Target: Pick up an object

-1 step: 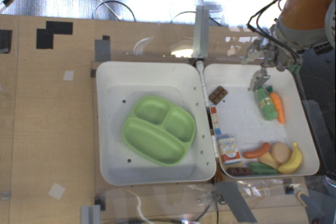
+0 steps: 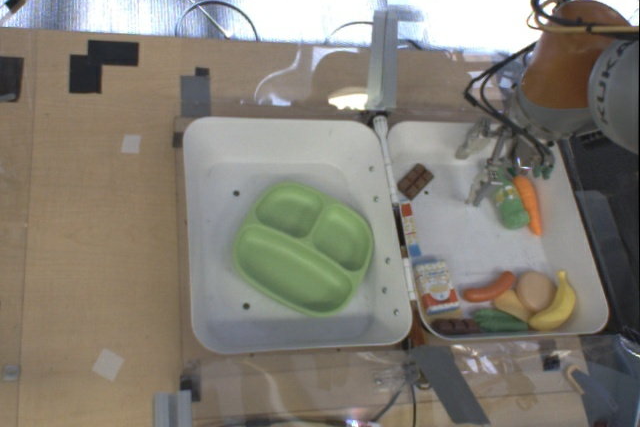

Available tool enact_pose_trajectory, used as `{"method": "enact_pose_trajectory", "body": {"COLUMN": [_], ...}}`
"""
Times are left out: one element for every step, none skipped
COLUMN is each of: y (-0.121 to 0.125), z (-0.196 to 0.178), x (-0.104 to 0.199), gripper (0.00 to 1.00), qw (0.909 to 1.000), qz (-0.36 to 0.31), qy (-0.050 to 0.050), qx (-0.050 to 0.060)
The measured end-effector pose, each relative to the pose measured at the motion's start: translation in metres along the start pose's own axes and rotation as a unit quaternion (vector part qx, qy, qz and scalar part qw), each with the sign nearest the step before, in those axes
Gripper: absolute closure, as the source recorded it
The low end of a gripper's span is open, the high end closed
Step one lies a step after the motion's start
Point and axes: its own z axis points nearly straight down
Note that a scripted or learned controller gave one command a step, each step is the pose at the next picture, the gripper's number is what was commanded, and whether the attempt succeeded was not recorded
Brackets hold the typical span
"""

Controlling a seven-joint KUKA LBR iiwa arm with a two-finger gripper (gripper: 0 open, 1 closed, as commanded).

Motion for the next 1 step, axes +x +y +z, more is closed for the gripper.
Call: {"method": "enact_pose_trajectory", "body": {"y": [-0.012], "z": [0.0077], "x": [0.0025], "gripper": [0.0], "qw": [0.9998], "qz": [-0.019], "qy": [-0.002], "qx": [0.0]}}
